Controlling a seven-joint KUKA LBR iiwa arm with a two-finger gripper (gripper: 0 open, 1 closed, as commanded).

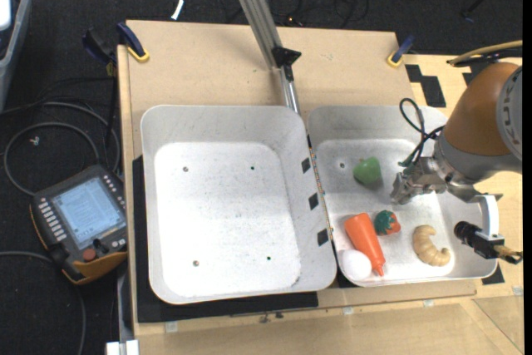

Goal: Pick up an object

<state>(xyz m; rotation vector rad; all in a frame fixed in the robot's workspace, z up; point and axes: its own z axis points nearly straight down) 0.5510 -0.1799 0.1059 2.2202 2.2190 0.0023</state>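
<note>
Target object: the green lump (367, 171), sitting in the upper middle of the right bin (332, 122), right of frame centre. It's the nearest thing to me, so that's my pick.

My position: my jaws (405, 189) hang low over the right bin, centre-right of the frame, with my orange-banded arm (485, 120) reaching in from the right edge.

Jaws state: I cannot tell whether they are wide or narrow; the tip is a small grey blur from this height. Nothing shows between them, so I claim no hold.

Key relation: the green lump lies just beside me, to the left and a touch higher in the frame. It looks roundish, no clear long axis, so my judgement is the approach angle matters little.

Other candidates: the strawberry-like red-and-green piece (386, 221) sits just below me in the frame. The orange carrot (366, 240) lies lower left of me, long axis running from upper left to lower right. The white egg (357, 263) touches the carrot's lower end near the bin's bottom left corner. The tan croissant (431, 245) curls at lower right.

Left bin (224, 204): well apart from me, left of centre.

Next call: I'd guess a short shift left and up, then down onto the green lump.

Risk: the lump may roll away from my nudge.
</note>
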